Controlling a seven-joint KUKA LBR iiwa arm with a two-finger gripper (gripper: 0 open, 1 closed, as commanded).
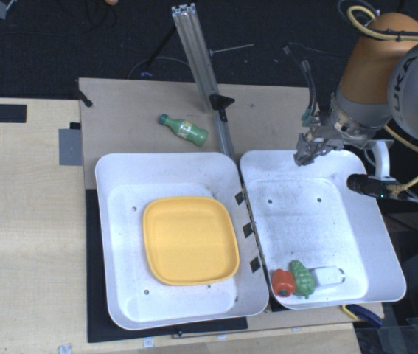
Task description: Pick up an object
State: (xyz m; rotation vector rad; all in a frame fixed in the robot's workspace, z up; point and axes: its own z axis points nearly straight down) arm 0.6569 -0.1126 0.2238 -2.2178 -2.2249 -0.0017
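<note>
The fingers (306, 155) hang over the far rim of the right bin (371, 234), and I cannot tell whether they are parted or closed (too small and dark). A grab could miss: the 3 toys huddle at the near wall, touching. They are a red tomato (283, 282), a green vegetable (304, 279) and a white piece (329, 276).
</note>
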